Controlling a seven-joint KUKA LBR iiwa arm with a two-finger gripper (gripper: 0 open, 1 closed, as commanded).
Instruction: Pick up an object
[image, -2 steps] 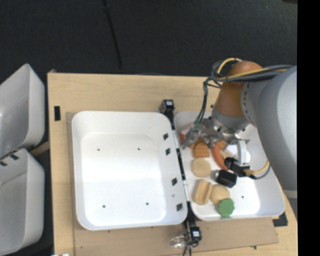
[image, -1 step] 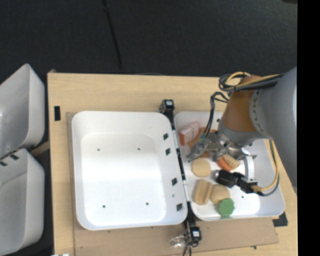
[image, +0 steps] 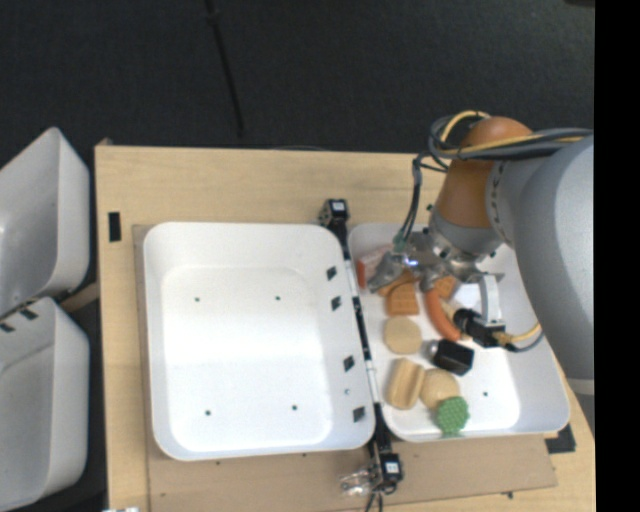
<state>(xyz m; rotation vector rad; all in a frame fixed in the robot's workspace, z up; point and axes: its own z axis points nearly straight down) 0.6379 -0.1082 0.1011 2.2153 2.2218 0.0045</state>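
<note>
- Right bin (image: 500, 415): holds all candidate objects, crowded together; the left bin (image: 240, 340) is not the work area.
- Arm (image: 470, 195): descends over the right bin's far end.
- Gripper (image: 412, 265): finger state cannot be told from this view.
- Orange block (image: 402, 299): lies just below the gripper, touching neighbours. Centre over it before closing; avoid the carrot (image: 440, 312) beside it.

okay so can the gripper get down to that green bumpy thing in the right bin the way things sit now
Probably yes. The green bumpy object lies at the near end of the right bin, uncovered, with only a tan piece touching its far side. The gripper is over the bin's far end, so the arm would have to travel along it.
</note>
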